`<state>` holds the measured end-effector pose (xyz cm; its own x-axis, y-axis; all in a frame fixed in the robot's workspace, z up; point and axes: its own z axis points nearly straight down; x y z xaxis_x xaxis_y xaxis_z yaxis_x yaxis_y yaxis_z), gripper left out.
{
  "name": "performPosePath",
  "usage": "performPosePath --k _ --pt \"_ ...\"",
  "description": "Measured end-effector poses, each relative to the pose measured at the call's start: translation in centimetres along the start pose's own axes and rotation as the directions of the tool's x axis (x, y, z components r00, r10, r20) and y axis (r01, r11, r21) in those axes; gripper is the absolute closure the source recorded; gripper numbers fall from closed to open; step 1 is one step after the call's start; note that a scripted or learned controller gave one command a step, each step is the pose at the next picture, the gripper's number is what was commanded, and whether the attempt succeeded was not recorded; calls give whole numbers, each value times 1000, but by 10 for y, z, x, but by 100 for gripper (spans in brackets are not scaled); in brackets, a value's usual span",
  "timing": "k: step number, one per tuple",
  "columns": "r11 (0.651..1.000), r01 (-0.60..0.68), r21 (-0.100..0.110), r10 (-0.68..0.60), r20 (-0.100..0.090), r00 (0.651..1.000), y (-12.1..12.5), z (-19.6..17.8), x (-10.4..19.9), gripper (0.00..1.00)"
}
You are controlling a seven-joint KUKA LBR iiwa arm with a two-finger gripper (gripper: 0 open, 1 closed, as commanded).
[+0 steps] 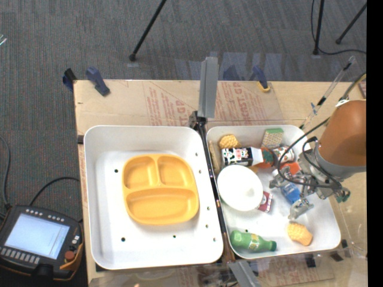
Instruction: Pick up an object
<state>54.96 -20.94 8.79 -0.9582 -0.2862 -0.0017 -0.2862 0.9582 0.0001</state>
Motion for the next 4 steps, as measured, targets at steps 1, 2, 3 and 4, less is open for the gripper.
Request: performPosePath --k 1,2,3,4 --pt "1000 18 -2 -18 -1 1000 2 0 0 0" --pt "1000 21 -3 -21 3 1000 4 -10 -2 100" --pt "1000 21 -4 -21 2 1000 4 -10 -2 0" --pt "1000 20 -4 -20 -1 1000 13 1 -5 0"
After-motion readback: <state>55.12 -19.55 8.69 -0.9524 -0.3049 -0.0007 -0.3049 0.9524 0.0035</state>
